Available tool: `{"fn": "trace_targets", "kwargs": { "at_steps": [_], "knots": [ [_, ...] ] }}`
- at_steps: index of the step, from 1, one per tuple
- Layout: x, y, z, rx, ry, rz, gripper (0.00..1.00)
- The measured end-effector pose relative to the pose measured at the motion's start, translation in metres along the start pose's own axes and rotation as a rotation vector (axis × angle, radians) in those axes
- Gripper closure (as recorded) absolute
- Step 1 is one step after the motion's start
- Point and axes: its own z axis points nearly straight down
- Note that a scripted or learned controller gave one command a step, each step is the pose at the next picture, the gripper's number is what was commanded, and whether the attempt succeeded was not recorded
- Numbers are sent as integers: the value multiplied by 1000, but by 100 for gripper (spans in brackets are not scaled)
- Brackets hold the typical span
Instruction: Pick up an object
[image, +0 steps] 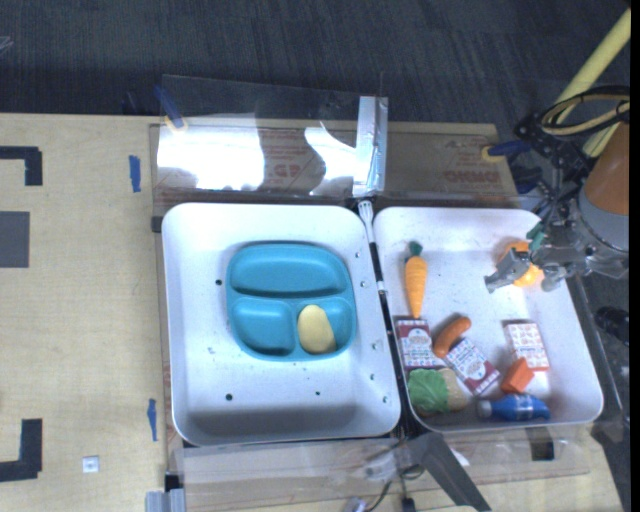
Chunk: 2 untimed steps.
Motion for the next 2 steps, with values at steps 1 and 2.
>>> {"fn": "trace_targets", "kwargs": {
  "at_steps": [1, 2],
  "knots": [
    [58, -13, 105, -9, -4, -115, 0],
    [59, -21, 110, -17, -7, -16, 0]
  ]
}}
